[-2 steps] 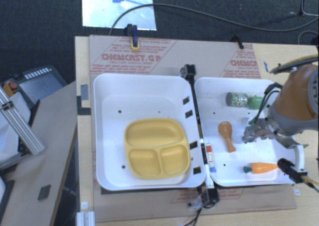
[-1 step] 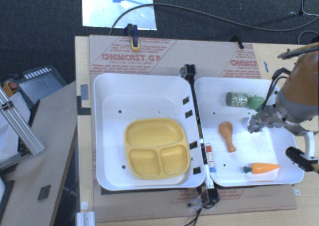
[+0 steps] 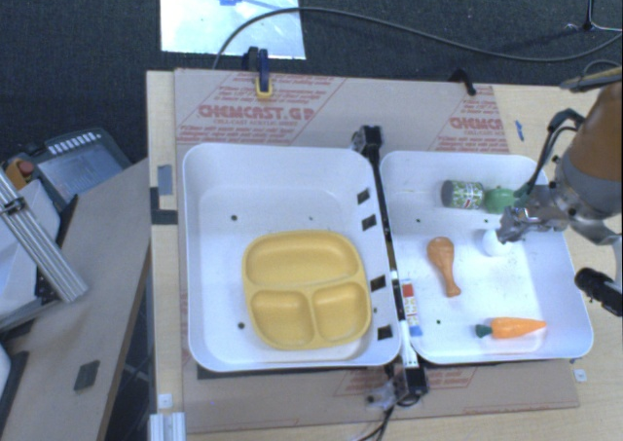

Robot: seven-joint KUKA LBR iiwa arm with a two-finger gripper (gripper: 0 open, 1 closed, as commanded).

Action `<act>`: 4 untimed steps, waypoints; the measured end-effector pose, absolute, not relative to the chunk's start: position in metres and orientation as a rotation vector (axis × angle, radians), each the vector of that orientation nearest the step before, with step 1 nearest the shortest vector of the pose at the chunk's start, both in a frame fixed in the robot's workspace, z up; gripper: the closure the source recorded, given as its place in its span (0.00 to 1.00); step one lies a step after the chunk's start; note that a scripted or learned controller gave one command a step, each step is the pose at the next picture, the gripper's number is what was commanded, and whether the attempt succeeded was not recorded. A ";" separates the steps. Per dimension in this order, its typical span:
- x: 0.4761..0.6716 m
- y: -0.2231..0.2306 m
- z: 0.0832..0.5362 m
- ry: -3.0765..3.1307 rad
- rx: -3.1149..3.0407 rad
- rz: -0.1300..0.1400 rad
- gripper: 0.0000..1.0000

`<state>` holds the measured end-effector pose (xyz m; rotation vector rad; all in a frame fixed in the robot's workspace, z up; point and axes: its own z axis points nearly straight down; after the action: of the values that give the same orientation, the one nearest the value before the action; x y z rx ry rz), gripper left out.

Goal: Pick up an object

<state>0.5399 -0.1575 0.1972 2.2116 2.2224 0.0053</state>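
Note:
In the right bin (image 3: 467,347) lie a toy chicken drumstick (image 3: 444,263), a toy carrot (image 3: 513,328) near the front edge, a small bottle with a green cap (image 3: 474,196) lying on its side, and a small white ball (image 3: 491,240). My gripper (image 3: 516,226) hangs over the bin's right part, just right of the white ball and below the bottle's green cap. Nothing is visibly held in it.
The left bin (image 3: 214,186) holds a yellow three-compartment plate (image 3: 305,287). A black divider strip (image 3: 382,235) runs between the bins. A clamp (image 3: 260,72) sits at the back of the cardboard base, and a cable crosses the floor behind.

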 end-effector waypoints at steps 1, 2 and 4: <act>0.542 -0.158 0.250 2.222 2.210 0.006 1.00; 0.540 -0.106 0.257 2.231 2.210 0.006 1.00; 0.531 0.003 0.244 2.233 2.210 0.004 1.00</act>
<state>0.5306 0.0033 0.2441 2.2105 2.2327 0.0040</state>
